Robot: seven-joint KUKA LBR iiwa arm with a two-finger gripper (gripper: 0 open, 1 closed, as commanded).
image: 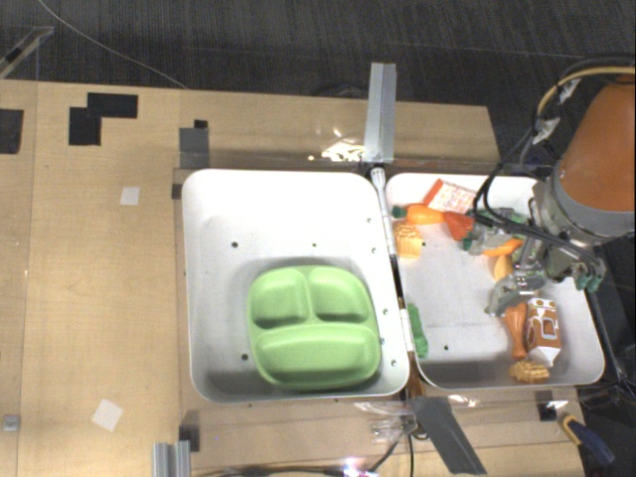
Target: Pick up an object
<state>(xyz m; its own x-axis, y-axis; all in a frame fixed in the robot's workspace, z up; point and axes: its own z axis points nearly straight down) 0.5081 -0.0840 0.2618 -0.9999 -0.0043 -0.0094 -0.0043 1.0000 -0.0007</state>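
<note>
Under claw (517,288) | orange bottle (537,328) lies lengthwise, pointing toward the near wall | claw state: cannot tell

Light wooden bench (89,296) seen from above, dark carpet beyond far edge. Two shallow white bins set side by side on it, touching along middle: left bin (214,217), right bin (437,316). Black rectangular patches (99,115) seen near far left corner. Small pale squares (130,196) laid flat on left part. Grey metal post (381,112) fixed behind bins' junction.
</note>
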